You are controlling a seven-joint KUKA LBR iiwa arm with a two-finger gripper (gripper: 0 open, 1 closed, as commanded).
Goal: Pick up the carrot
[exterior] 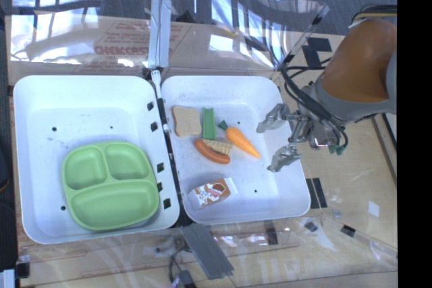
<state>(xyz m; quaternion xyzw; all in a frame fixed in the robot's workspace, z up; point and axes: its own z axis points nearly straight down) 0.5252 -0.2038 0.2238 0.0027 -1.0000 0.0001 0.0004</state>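
In the right bin, at nine o'clock from our gripper with jaws apart and empty, lies the carrot; we should straddle its thick middle squarely before closing.

Red lettering, partly legible as "CHECKERS", stood on the cardboard sheet behind the left bin; print on the small carton in the right bin was too small to read
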